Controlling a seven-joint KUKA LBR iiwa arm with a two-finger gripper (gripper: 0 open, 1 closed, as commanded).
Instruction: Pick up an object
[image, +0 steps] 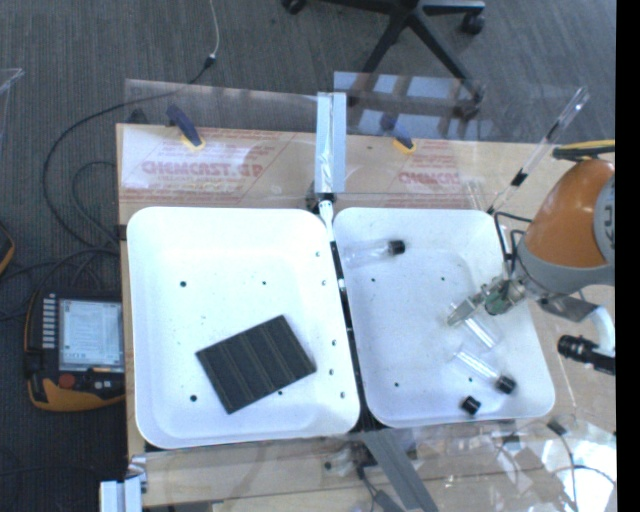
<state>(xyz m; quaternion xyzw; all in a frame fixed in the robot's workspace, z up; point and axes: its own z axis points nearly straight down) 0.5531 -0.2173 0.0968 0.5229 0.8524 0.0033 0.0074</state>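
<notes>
Tubes are the likely pick targets here: we count three clear tubes with black caps in the right bin (440, 400). One tube (383, 249) lies near the far-left corner of that bin, with its cap at its right end. A second tube (484, 368) lies toward the near-right corner, long axis running from upper left to lower right, cap at the lower end. A third tube (477, 331) sits between the second and the gripper (478, 305). We also see one loose black cap (469, 405) near the front wall of that bin.

The gripper hangs over the right half of the right bin, pointing left from the orange wrist. The third tube lies just nearer the front than the tip, almost touching it in this view; we judge it the closest candidate. We cannot tell whether the jaws are wide or narrow, and nothing is seen between them.

One dark ribbed pad (256, 362) lies flat in the left bin (160, 300), well apart from the gripper.
</notes>
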